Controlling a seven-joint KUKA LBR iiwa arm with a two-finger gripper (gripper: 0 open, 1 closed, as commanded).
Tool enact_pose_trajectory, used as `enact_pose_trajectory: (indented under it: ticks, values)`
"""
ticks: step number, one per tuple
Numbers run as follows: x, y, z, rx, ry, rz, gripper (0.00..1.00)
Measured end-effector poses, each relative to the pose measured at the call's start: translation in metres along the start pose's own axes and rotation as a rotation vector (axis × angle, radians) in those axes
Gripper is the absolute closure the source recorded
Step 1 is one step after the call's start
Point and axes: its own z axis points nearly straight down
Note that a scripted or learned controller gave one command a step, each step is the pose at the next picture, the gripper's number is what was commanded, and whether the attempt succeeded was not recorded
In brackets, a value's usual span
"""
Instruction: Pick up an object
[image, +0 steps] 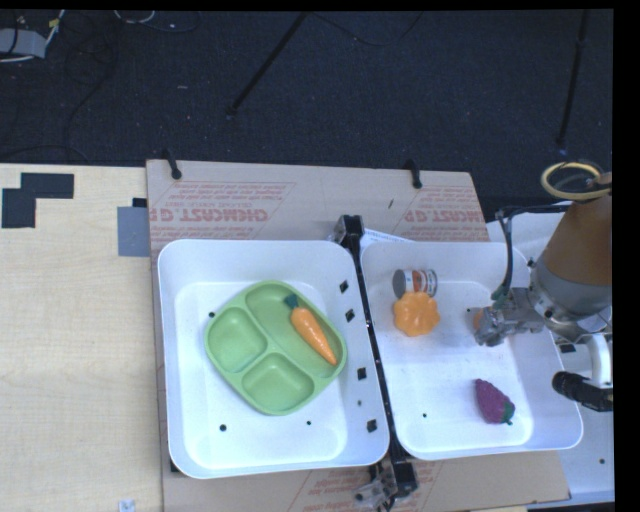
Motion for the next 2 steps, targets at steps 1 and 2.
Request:
enact_pose_trajectory:
  ticks: [1, 2]
  values:
    - [0.0088, 0.0007, -0.0580, -0.007, -0.002, -0.005, 1.00]
    - [0.0082, 0.0009, -0.0680, -0.004, -0.001, -0.005, 1.00]
